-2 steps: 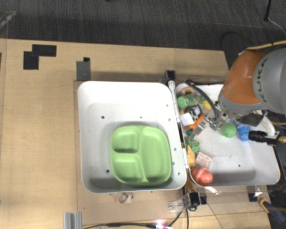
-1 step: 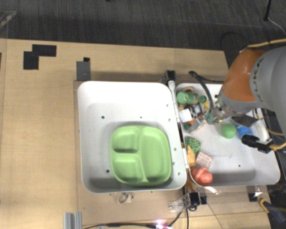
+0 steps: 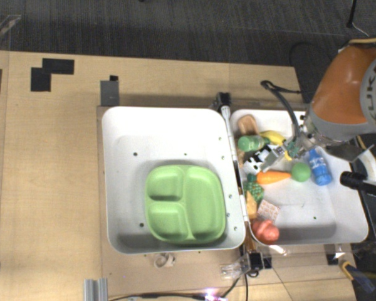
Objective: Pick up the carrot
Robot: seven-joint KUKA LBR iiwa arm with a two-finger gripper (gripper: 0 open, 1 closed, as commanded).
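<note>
- Nearest the camera, a red rounded plastic toy fruit [image 3: 266, 231] sits in the front left corner of the right-hand shallow white bin [image 3: 338, 227].
- Just behind it lies a small pale packet with red print [image 3: 267, 210], and along the bin's left wall a small yellow-and-green toy piece [image 3: 254, 196].
- The left-hand shallow white bin [image 3: 122, 143] holds a light green plastic plate with three compartments [image 3: 185, 202], lying flat toward the bin's front.
- The orange plastic carrot with a green leafy end [image 3: 272, 177] lies on its side on the floor of the right bin, near the left wall, leafy end pointing left.
- A green round ball [image 3: 301, 172] touches the carrot's right tip; a small blue plastic bottle [image 3: 319, 168] lies just beside the ball.
- The end effector [image 3: 292, 149] hangs over the clutter just behind the carrot; I cannot tell how far it is open, and nothing can be seen in its hold.
- Beneath and left of it are a black-and-white toy [image 3: 258, 161], a green rounded toy vegetable [image 3: 250, 143] and a yellow banana-like piece [image 3: 272, 136].
- Farthest back is a tan brown toy [image 3: 247, 125] at the bin's rear left corner.
- Both bins rest on the light wooden counter [image 3: 44, 180].
</note>
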